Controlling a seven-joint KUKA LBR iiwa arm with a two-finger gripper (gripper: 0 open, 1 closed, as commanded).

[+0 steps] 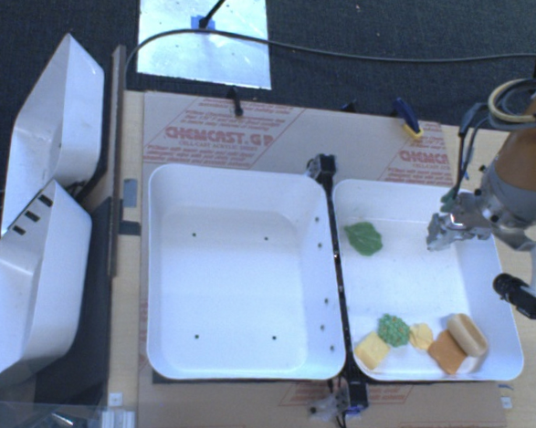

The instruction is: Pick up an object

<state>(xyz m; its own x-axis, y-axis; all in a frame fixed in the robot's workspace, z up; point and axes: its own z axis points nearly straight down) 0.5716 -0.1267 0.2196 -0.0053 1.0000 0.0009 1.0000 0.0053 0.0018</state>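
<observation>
The gripper (442, 232) hangs over the right bin (508, 312); whether it's clenched or loose, I cannot tell. Just left of it lies a crinkly green leaf (365, 237). Below, nearer the front wall: a bumpy broccoli (394, 329), yellow chunks (374, 350), an orange wedge (447, 351), a smooth bread roll (467, 332). Behind it, the board (220, 134) reads "CHEMCAST".

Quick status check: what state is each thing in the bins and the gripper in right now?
Gripper: above the right bin's far side, holding nothing visible.
Green leafy piece: lying loose, apart from the rest.
Broccoli: lying among the cluster at the near edge.
Yellow block: lying flat.
Bread roll: resting against the orange block.
</observation>
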